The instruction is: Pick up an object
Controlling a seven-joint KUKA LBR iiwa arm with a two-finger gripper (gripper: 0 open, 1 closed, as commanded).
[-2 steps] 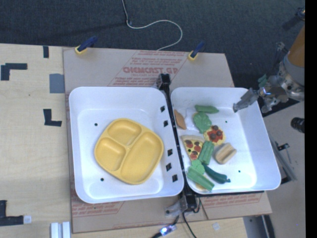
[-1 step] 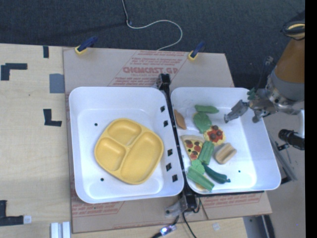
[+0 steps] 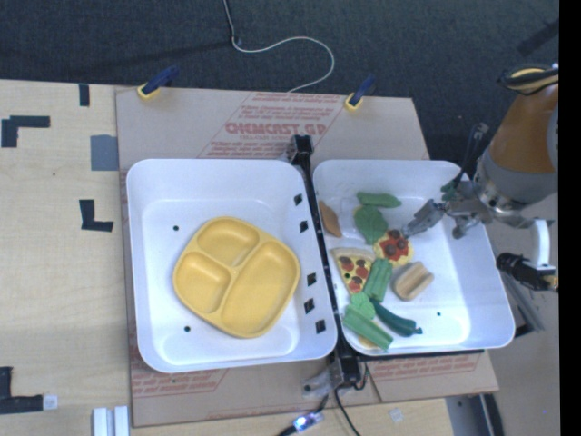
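Claw (image 3: pixel 416 227) work first: the gripper hangs low over the right bin (image 3: pixel 463 330), its tips just above and to the right of the red-and-yellow toy piece (image 3: pixel 393 246) in the middle of the pile. Whether its fingers are spread or pressed together I cannot tell; they are too small and blurred, and nothing shows between them.

The step in hand looks like the approach to a pick. To do it well, I would settle on one piece that lies apart from its neighbours. The bread-roll toy (image 3: pixel 412 282), near the bin's centre, has bare white floor on its right side and seems the easier target. The red-and-yellow piece touches green leaves, so a closing grip there risks catching two things or nudging the heap. Come straight down, straddle the piece across its narrow side, and lift without dragging.

Counted: two white bins. The left bin (image 3: pixel 150 243) carries one yellow divided plate (image 3: pixel 236 275). The right bin holds one pizza slice (image 3: pixel 352 267), one small brown piece (image 3: pixel 329 219) near its left wall, one roll, one red-and-yellow piece, and roughly six green vegetable pieces (image 3: pixel 376 200), though overlaps toward the front edge make that number uncertain.
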